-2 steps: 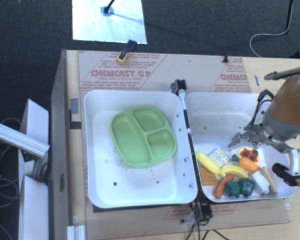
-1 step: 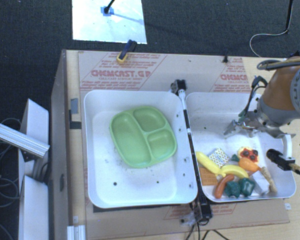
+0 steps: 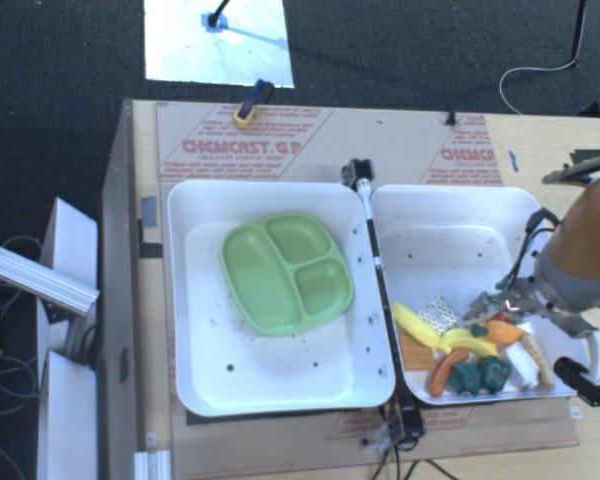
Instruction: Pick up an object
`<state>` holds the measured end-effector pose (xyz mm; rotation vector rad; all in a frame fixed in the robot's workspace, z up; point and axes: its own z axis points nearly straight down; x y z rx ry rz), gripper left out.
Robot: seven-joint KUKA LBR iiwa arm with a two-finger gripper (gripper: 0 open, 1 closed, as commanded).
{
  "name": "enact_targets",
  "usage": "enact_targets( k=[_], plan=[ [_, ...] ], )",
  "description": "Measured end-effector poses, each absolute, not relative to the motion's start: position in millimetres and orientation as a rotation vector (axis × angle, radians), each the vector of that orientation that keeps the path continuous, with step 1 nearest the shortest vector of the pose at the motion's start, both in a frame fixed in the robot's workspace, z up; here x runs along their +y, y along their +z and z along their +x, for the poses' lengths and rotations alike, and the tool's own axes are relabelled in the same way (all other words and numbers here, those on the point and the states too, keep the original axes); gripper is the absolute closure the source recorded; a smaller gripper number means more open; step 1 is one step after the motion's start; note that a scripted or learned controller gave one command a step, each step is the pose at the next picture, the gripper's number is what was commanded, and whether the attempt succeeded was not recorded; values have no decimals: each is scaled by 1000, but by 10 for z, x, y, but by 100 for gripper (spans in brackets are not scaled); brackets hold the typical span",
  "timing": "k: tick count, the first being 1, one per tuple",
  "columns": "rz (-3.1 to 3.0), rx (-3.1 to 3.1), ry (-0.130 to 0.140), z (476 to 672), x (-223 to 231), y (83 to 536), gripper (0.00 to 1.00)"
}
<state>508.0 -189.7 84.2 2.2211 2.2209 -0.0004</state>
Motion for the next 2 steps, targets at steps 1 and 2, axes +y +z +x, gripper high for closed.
enact_targets(
  k=[1, 2],
  plan=[
    [2215, 2218, 6, 5104, -1898, 961, 100],
    [2215, 2224, 5, 4959, -1075, 1922, 100]
  ],
)
